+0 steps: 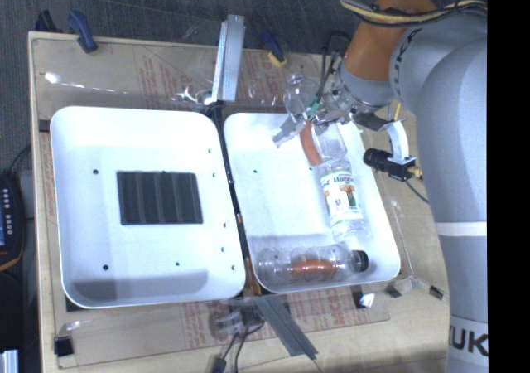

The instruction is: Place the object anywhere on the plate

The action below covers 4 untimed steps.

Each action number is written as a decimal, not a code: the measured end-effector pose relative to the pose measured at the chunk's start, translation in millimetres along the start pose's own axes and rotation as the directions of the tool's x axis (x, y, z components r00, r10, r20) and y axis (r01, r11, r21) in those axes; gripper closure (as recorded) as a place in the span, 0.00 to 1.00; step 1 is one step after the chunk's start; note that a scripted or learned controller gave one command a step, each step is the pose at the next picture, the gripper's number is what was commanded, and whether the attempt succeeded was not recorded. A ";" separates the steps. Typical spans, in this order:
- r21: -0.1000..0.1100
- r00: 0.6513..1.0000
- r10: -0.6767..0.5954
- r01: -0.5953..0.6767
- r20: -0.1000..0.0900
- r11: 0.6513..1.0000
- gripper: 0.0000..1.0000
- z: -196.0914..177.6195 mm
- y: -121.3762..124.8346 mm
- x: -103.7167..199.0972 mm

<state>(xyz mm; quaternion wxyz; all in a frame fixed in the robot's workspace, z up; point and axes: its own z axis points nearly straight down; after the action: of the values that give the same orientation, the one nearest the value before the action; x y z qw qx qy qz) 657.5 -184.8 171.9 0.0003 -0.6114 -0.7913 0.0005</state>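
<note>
At the bottom of the frame, the near edge of the desk (166,326) shows brown board with a grey metal bracket (281,330) lying on it below the gap between the two bins. Just above that, in the lower part of the right bin (273,214), a clear plastic bottle (310,264) with reddish contents lies on its side along the near wall, its dark cap pointing right. Beside it, higher up along the bin's right side, a second clear bottle with a white label (341,197) lies lengthwise, its lower end close to the first bottle's cap and its upper end reaching toward the arm. The left bin (83,156) takes up the left half of the frame and carries a dark ribbed rectangular plate (159,197) near its centre, well apart from both bottles. At the upper right, the end effector (308,118) hangs over the far end of the right bin, just above the labelled bottle's top; whether its grip is spread or closed cannot be made out, and a grasp cannot be confirmed. Behind it the orange band (377,40) and grey arm (451,114) fill the right side
</note>
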 end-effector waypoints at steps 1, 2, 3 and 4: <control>0.000 0.977 -0.215 0.215 0.001 0.977 1.00 -58.9 8.4 81.8; 0.001 0.888 -0.460 0.460 0.001 0.888 1.00 -122.1 -22.2 157.6; 0.003 0.679 -0.734 0.734 -0.004 0.679 1.00 -54.9 -27.5 213.7; 0.003 0.680 -0.733 0.733 -0.004 0.680 0.00 -55.0 -27.6 213.2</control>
<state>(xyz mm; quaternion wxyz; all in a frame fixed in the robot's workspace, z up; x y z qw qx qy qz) 577.1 14.5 226.8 0.0026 -0.2438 -0.9698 0.0013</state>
